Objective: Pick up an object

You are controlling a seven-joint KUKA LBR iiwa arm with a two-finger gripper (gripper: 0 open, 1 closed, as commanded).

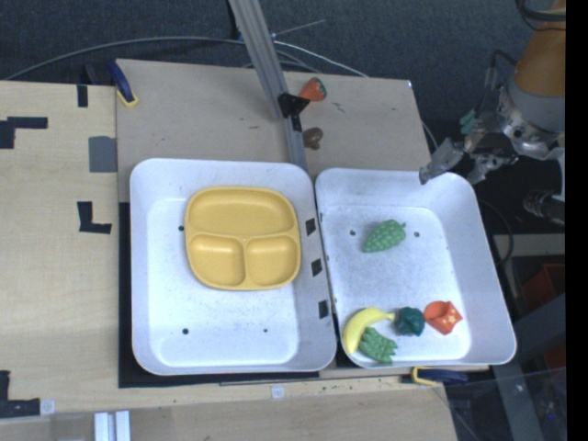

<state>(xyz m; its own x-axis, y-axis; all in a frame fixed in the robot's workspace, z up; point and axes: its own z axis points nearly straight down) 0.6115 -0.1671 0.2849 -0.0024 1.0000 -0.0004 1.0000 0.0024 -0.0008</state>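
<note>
1. Gripper (439, 165) sits at the upper right of the camera view, just outside the far right corner of the right bin (487, 246); we cannot tell from this slanted view how it is set, and we see nothing in it.
2. We see the arm (542, 72) entering from the right edge, grey with an orange band above the wrist.
3. We see two shallow white bins side by side on the surface (55, 246), their inner walls touching down the middle.
4. We find a yellow divided plate (243, 237) in the left bin (156, 338), lying flat in its far half, with one long compartment at the back and two smaller ones in front.
5. We find a green bunch of grapes (384, 236) alone in the far half of the right bin, well apart from the other toys.
6. We see four toys clustered along the near wall of the right bin: a yellow banana (360, 323), a light green leafy piece (378, 345) touching the banana's near side, a dark green piece (410, 322) just right of the banana, and a red-orange piece (443, 316) beside that.
7. We notice a grey metal post (266, 53) slanting up from behind the bins, with a small orange object (314, 88) next to it.
</note>
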